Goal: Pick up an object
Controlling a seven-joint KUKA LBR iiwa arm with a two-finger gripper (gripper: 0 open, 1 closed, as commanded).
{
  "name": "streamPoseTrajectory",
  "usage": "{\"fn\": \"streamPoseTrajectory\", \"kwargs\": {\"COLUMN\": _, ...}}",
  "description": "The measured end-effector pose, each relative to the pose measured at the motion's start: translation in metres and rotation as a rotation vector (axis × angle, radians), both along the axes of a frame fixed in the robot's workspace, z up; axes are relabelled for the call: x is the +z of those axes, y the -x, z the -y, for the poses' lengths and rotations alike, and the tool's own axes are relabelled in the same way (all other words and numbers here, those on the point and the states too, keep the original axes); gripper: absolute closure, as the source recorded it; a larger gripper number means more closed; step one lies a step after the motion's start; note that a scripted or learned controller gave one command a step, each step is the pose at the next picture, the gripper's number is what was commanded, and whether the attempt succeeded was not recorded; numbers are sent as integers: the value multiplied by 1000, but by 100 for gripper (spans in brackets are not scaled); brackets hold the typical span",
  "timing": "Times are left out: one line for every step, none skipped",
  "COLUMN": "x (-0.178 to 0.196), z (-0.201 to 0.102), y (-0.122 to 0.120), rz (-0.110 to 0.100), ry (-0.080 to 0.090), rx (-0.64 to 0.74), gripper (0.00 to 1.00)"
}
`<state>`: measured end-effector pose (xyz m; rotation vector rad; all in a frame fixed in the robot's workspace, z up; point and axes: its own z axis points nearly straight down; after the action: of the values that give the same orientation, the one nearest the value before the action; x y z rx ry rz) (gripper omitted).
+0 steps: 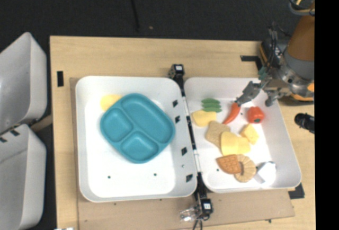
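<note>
The right bin holds several toy foods: an orange carrot, a red tomato, a green piece, a yellow piece, a tan slice, a yellow wedge, a small yellow block and a brown waffle-like piece. My gripper hovers over the bin's upper right part, just above the tomato and carrot. Its fingers are spread open with nothing between them.
The left bin holds a blue divided plate with a yellow object peeking from under its upper left edge. A small white-and-blue item lies in the right bin's lower corner. Clips sit along the divider between the bins.
</note>
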<state>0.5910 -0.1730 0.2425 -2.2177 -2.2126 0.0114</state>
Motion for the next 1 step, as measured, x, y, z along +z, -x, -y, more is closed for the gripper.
{"fn": "streamPoseTrajectory", "kwargs": {"x": 7, "z": 0, "y": -2, "rz": 13, "ry": 1, "rx": 3, "gripper": 0}}
